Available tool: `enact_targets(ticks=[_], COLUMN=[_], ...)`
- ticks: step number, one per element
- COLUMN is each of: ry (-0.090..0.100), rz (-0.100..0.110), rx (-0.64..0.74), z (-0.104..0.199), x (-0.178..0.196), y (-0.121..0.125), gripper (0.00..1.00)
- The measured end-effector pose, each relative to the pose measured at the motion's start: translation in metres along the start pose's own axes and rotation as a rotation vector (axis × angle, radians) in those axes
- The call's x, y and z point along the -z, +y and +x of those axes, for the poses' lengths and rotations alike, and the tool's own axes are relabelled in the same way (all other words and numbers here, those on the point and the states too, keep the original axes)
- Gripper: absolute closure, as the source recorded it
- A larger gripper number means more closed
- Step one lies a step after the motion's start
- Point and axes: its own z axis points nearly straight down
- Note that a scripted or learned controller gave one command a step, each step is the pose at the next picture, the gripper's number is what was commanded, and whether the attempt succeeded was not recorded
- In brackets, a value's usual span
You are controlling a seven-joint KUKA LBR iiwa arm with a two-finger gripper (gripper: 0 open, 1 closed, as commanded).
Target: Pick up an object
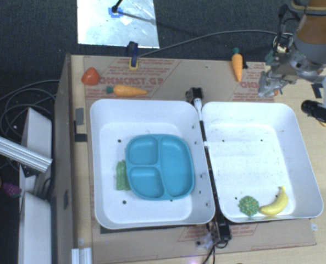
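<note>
A yellow banana (276,203) lies in the near right corner of the right bin (250,114), with a green broccoli-like piece (249,205) just to its left. In the left bin (105,147) sits a blue divided plate (159,166), and a green object (121,176) rests against its left edge. My gripper (269,87) hangs above the bench just beyond the right bin's far right corner, well away from the banana. Nothing shows between its fingers.
On the cardboard behind the bins lie an orange carrot (237,66), another carrot (128,91) and a red tomato-like piece (90,76). A black clip (195,95) stands where the bins meet. A shiny sheet (117,15) lies farther back.
</note>
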Motion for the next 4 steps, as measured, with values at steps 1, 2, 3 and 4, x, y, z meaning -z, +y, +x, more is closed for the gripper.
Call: enact_targets(ticks=[1, 2, 3, 4], ry=[0.002, 0.001, 0.001, 0.001], rz=[0.006, 0.006, 0.005, 0.005], rx=[-0.001, -0.004, -0.005, -0.003], z=[0.047, 0.063, 0.052, 0.071], x=[-0.081, -0.102, -0.102, -0.102], y=[0.011, -0.026, -0.064, -0.077], gripper=[1.0, 1.0, 1.0, 1.0])
